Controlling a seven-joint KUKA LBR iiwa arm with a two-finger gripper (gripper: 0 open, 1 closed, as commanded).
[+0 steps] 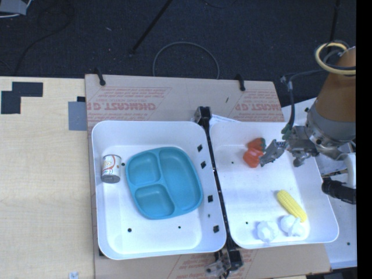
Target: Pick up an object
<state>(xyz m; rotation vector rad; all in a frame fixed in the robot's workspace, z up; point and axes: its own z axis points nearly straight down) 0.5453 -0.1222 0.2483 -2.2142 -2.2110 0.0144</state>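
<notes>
- End effector point(272, 153) low in the right bin point(232, 173), one dark finger just beside the red pepper toy point(254, 153), probably lined up to grasp it.
- Opening of the end effector: cannot tell; nothing seen held.
- Other candidates in the same bin: yellow corn cob point(291, 205) and two white crumpled items point(279, 228) near the front edge, well apart from the arm.
- Left bin point(110, 225): blue divided plate point(163, 182), small can point(111, 168) lying at its left.
- Far side of the pepper partly covered by the wrist; white items too blurred to name.
</notes>
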